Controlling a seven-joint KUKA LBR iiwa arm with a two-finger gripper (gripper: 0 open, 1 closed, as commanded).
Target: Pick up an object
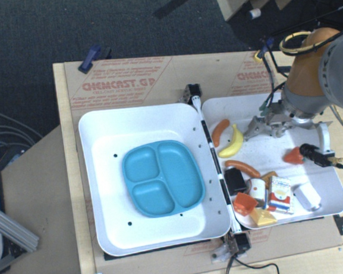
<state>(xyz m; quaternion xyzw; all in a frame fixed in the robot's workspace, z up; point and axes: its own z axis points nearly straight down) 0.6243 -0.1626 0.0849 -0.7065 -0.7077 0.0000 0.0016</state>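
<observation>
Banana (232,143) is seen lying at the right bin's (336,180) left side beside a hot dog; the gripper (272,124) is poised nearby, its opening impossible to judge.

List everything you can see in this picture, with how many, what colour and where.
Bins: two, white, side by side on the bench.
Divided plate: one, blue, left bin centre.
Banana: one, yellow, right bin, upper left.
Sausage-shaped piece: one, orange-red, beside the banana.
Small red piece: one, right bin, middle.
Mixed small items: several, red, yellow, white and black, heaped at the right bin's near edge; too jumbled to count.
Clip: one, blue, bench's far left corner.
Arm: one, grey with orange band, reaching from the right.
Gripper: one, metal grey, over the right bin.
</observation>
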